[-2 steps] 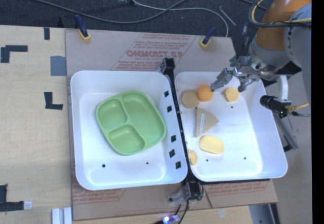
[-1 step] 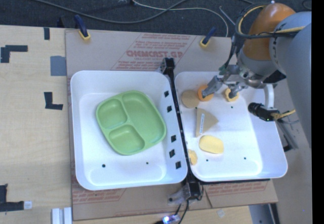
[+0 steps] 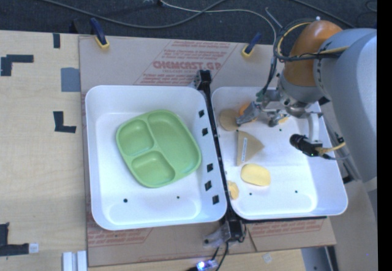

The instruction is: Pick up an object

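Camera view: green tray [image 3: 158,148] in left bin [image 3: 98,202], yellow block [image 3: 255,175] in right bin [image 3: 318,202].

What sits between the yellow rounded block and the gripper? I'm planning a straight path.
In the camera view, a tan wedge-shaped piece lies between the yellow rounded block and the gripper, in the right white bin.

So there's two white bins side by side on the worktop [image 3: 37,159]. The left bin [image 3: 98,159] has a green divided plate [image 3: 158,148] sitting about in the middle. The right bin [image 3: 306,196] holds a tan wedge [image 3: 247,146], a round tan piece [image 3: 228,120] near its far left corner, a yellow lump [image 3: 255,175] and a small orange bit [image 3: 233,190] against the left wall. The arm's gripper [image 3: 264,111] is down by the bin's far edge, just beside the round piece.
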Controlling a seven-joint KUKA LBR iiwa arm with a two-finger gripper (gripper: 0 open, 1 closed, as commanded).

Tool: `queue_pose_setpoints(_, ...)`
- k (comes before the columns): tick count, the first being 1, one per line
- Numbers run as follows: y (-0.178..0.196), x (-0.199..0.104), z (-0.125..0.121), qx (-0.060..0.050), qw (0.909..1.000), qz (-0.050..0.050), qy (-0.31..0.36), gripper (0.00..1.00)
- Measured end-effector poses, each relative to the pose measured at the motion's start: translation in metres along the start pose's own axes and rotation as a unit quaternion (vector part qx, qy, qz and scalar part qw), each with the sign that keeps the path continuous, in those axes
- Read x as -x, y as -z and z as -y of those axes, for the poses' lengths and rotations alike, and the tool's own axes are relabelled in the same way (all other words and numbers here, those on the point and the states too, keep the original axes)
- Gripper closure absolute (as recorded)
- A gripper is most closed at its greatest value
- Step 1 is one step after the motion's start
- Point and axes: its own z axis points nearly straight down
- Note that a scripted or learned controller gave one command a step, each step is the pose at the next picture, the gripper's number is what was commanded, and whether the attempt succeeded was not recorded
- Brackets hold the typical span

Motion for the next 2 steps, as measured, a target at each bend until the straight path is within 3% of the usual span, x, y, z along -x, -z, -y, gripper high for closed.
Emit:
queue_pose_setpoints(1, 0.011, 0.0, 0.002, -0.007, 1.0, -0.001, 0.001, 1.0)
queue_pose_setpoints(2, 0.054, 0.002, -0.002, 0.0, 1.0, -0.001, 0.0, 1.0)
